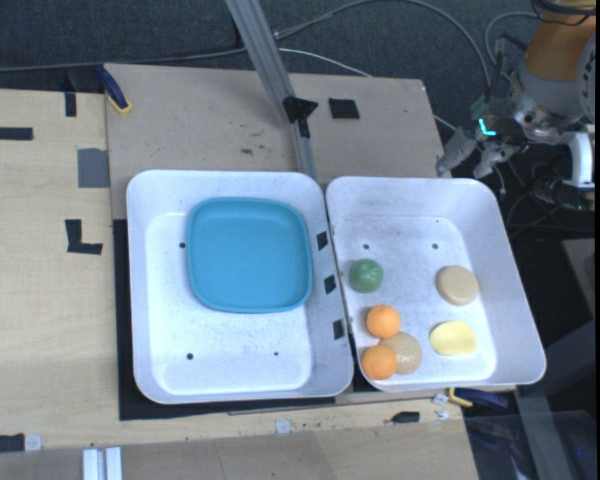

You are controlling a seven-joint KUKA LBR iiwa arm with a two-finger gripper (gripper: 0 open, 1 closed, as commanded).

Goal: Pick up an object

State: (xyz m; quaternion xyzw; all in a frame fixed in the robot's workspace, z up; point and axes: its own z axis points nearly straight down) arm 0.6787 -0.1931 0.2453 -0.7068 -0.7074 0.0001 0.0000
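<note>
The right bin (pixel 480 208) holds a green ball (pixel 366 275), two orange balls (pixel 383 321) (pixel 379 361), a tan round piece (pixel 405 352) between them, a beige round piece (pixel 457 285) and a yellow piece (pixel 453 339). My gripper (pixel 469 157) hangs at the upper right, just outside the far right corner of that bin. Its two dark fingers stand spread apart with nothing between them.
The left bin (pixel 155 268) holds a blue square plate (pixel 249 253). A grey metal pole (pixel 270 63) slants down from the top to the gap between the bins. Cables lie on the dark floor behind the bench and to the right.
</note>
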